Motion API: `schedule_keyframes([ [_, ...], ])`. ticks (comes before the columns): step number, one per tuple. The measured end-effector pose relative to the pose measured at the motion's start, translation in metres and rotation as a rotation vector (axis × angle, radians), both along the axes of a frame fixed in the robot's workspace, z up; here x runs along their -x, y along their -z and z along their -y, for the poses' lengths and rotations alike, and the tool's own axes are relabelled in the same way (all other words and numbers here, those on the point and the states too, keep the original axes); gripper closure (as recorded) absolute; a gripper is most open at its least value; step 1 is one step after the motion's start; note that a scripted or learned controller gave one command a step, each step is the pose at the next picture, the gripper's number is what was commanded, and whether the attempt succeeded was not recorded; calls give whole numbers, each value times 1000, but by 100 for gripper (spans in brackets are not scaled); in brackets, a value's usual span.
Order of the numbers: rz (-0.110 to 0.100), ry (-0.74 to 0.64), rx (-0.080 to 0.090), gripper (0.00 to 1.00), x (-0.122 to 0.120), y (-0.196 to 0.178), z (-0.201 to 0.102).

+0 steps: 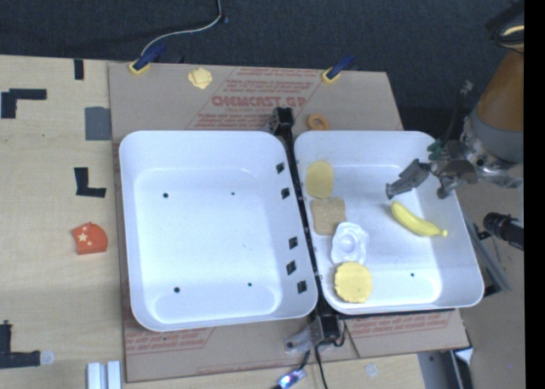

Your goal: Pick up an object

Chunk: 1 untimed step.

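Nearby, banana [417, 220] lies below pincer [423, 180].

Yellow banana [418, 220] in a white bin [456, 289].

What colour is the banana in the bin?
Yellow: the banana shows best in the camera view, in the right bin.

Red print "CHEMCAST GP" on brown cardboard sheet [255, 100] beneath bins; remaining lettering illegible.
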<state>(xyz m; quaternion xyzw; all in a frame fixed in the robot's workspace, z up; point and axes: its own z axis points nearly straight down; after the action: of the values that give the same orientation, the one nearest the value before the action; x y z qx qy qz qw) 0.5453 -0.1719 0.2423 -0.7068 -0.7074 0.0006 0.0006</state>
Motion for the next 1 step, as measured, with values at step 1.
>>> schedule_keyframes([
  [1, -2, -2, -1, 0, 11, 163, -46],
])
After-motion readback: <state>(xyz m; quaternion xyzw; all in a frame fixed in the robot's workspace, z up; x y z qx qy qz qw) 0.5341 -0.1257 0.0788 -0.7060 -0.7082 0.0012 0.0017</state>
